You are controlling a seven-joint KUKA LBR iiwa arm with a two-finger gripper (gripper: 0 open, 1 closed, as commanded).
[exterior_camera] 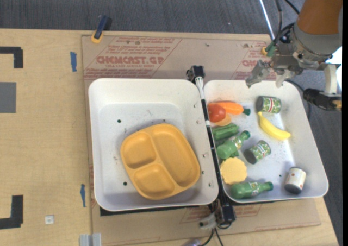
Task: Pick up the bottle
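Camera view: grey arm with orange band comes in at 2 o'clock, its two-finger gripper (267, 76) hanging over the far rim of the right white plastic bin (312, 147), fingers splayed apart, nothing between them. Green plastic bottle (251, 188) lies on its side at 6 o'clock in that bin, cap pointing to 3 o'clock, well apart from the gripper. Just beside it at 11 o'clock sits a yellow round ridged disc (234, 170). A second green bottle (234, 144) lies mid-bin, near a green can (259, 151). Yellow banana (272, 127) and another green can (268, 104) sit toward 1 o'clock, a white can (294, 180) at 4 o'clock. Left white bin (103, 147) carries a yellow three-section tray (159, 159). Both bins sit on the cardboard-covered worktop (43, 131).
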